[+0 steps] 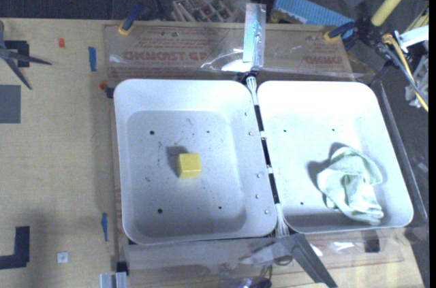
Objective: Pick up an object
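Note:
A small yellow block (189, 165) lies near the middle of the left white bin (136, 103), resting flat on the bin floor. A crumpled white and pale green cloth (351, 184) sits in the lower right part of the right white bin (306, 103).
The two bins meet at a ridge (262, 150) down the centre. A clear plastic sheet and upright strip (253, 41) stand behind them. Blue clamps (129, 18) hold the bench board at the back. Wooden bench surface stretches to the left.

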Controlling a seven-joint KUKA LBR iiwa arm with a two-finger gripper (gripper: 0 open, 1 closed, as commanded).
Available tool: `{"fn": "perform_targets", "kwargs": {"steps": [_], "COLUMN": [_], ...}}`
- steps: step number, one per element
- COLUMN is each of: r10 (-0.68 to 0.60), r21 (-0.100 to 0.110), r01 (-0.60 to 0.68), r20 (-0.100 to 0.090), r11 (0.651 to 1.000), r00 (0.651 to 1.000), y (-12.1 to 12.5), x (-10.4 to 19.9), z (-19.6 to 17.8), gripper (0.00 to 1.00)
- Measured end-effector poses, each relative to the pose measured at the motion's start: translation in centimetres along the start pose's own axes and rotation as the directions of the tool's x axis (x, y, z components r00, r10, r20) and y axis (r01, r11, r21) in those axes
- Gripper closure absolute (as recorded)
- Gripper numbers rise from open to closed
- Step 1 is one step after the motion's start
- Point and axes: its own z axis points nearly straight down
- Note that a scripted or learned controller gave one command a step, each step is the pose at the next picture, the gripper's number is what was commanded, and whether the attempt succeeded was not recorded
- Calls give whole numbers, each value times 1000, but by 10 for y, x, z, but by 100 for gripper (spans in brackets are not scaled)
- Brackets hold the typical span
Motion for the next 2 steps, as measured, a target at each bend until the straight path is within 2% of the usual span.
{"fn": "perform_targets", "kwargs": {"steps": [1,2], "r10": [4,7], "r21": [1,4], "r01": [-4,-7], "r20": [0,3], "r11": [1000,1000], "r00": [1000,1000], "y": [7,4], "x": [44,25], "z": [34,29], "gripper": [100,100]}}
